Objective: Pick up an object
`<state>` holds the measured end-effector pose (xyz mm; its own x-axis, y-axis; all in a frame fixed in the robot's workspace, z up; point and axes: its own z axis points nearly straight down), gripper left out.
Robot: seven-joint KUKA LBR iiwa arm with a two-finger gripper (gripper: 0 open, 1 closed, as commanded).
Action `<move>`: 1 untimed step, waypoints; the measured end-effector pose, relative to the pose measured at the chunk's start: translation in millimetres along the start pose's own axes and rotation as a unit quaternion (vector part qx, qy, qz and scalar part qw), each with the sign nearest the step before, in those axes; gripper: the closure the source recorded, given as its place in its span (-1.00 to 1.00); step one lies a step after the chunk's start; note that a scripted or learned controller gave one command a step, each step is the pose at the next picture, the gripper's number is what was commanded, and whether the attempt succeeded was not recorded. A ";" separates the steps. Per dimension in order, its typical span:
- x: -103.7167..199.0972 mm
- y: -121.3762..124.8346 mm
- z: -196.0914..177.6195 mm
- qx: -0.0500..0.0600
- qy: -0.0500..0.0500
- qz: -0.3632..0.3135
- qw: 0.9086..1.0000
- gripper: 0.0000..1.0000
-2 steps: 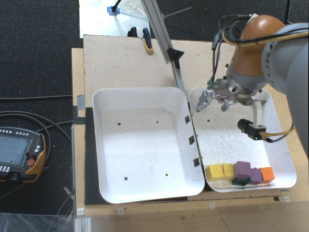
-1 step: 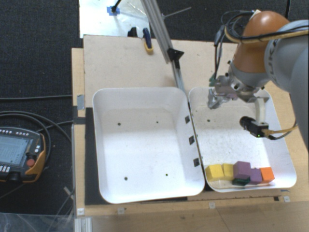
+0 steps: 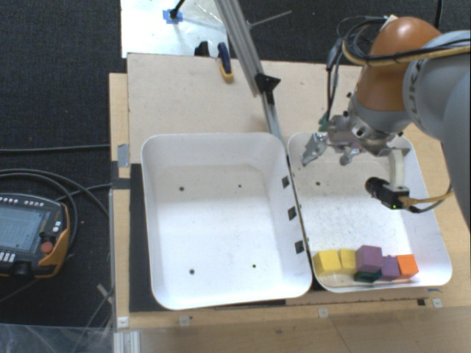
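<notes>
Along the near edge of the right bin [image 3: 434, 219], the task's candidates sit bunched in a row: two yellow blocks [image 3: 335, 261], a purple block [image 3: 369, 257] with a dark green piece [image 3: 366, 276] just in front of it, a smaller purple block [image 3: 390, 268], and an orange block [image 3: 407, 265] toward the near right corner. They touch or nearly touch one another and crowd against the bin's near wall. The middle of that bin is bare apart from specks. The left bin [image 3: 158, 197] lies alongside, sharing the centre divide.

Farther back, over the far edge of the right bin, the gripper [image 3: 329, 151] hangs from the arm [image 3: 394, 57], fingers spread apart with nothing between them, well apart from the blocks.

Judging from this, the pick is at the approach stage; no object has been reached. The next move calls for travelling toward the near edge, choosing a block with room at its sides, likely an end one such as the yellow or the orange, and descending with the fingers straddling it. Tight packing and the near wall could foul a finger.

On the bench beyond the bins rests a blue-and-yellow tool [image 3: 224, 59].
</notes>
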<state>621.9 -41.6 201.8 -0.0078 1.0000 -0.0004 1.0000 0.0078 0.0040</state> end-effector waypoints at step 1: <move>-0.5 1.0 -11.6 -0.002 0.000 -0.001 1.000 1.00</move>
<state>622.8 -42.1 213.5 -0.0102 0.9999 -0.0004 0.9999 0.0102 0.0072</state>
